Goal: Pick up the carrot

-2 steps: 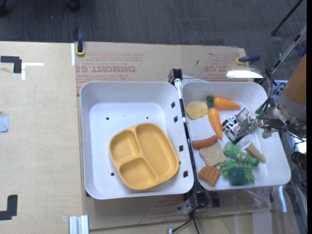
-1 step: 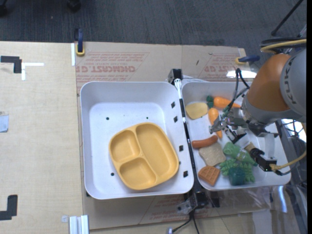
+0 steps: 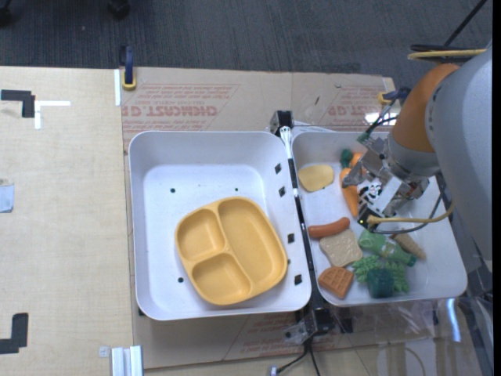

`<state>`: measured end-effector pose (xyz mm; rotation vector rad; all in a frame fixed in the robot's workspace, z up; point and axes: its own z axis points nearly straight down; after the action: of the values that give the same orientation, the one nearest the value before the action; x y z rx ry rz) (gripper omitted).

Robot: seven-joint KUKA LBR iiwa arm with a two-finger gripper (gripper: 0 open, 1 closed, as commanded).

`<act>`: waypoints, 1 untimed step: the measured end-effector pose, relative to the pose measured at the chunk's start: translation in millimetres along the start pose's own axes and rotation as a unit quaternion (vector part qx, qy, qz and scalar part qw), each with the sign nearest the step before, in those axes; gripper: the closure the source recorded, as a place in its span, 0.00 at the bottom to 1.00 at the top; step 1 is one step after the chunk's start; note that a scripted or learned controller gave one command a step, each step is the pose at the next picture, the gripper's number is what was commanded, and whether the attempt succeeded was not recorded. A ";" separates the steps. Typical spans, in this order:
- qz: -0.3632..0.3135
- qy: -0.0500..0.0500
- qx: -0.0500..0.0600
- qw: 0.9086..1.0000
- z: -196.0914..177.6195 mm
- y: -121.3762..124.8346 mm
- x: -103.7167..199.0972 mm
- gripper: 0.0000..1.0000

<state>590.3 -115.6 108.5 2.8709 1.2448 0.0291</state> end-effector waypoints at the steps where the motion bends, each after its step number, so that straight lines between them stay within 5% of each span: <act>1: 0.155 0.002 0.002 0.988 0.1 21.9 4.1 0.00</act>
<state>609.1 -127.6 108.9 3.0366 0.7868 0.0359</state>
